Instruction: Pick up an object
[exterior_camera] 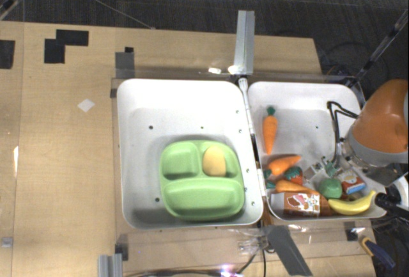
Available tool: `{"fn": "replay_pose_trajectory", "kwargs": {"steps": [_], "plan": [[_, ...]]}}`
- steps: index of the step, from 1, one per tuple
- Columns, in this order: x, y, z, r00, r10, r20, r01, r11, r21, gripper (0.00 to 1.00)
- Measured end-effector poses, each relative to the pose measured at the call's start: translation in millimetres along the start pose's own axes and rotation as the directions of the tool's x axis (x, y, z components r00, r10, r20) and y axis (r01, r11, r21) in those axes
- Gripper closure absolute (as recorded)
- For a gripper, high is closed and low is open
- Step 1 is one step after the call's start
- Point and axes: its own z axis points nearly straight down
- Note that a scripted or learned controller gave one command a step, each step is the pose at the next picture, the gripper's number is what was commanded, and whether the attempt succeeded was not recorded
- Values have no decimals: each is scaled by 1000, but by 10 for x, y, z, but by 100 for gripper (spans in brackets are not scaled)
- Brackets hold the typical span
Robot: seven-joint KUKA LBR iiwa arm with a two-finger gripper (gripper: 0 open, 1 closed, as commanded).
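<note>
Left bin [137, 141]: a green tray [201, 181] with three wells sits toward the near wall, and a yellow fruit, probably a lemon [215, 160], lies in its upper right well. That looks like a parked item, out of my reach for now, so I'm ignoring it. Past the divider, the right bin [300, 103] holds the real pile. One carrot [270, 130] lies alone, upright along the divider, with bare floor around it, which makes it the cleanest pick by my read. Below it everything has slid into the near corner: a second carrot [283, 163] lying crosswise, a small green and red piece tucked under it that I can't identify, a brown carton [302, 203] flat against the near wall, then a green lump [331, 188], a small red and white pack [353, 187] and a banana [353, 205] curled along the rim. These are touching or overlapping, so a grab there risks catching two things or slipping off. My claw [330, 167] hangs low over that cluster, just above the green lump, wrist coming in from the right with the orange band over the bin's far edge. Whether it's released or clenched, I can't tell; clutter and my own wrist mask it. Nothing visibly grasped. Likely target: green lump, rounded, matte, small.
</note>
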Motion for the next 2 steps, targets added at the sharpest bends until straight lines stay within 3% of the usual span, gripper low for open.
{"fn": "replay_pose_trajectory", "kwargs": {"steps": [1,2], "plan": [[-16,690,22,1000,8,-5,-8,1000,-2,0],[168,1129,-304,995,-94,-16,94,996,9,0]]}}
